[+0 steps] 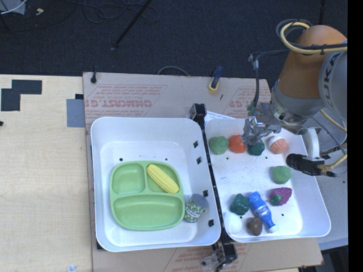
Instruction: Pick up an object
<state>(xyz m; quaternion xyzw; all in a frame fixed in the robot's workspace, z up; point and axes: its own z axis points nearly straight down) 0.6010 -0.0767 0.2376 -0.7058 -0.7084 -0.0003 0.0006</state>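
My gripper (254, 136) hangs low over the far part of the right bin (317, 220). It is right above a small dark green object (257, 148) and may be touching it. Next to that object lie a red-orange ball (236, 144) on its left and a peach striped item (278, 145) on its right. A green round item (218, 145) sits further left by the bin's divider wall. I see nothing lifted off the bin floor.
The right bin also holds a green lump (281, 174), a magenta item (280, 196), a teal item (240, 204), a blue bottle (261, 209), a brown item (254, 226) and a white one (233, 224). The left bin (102, 152) holds a green divided plate (144, 208) with corn (163, 178), and a small can (195, 207).
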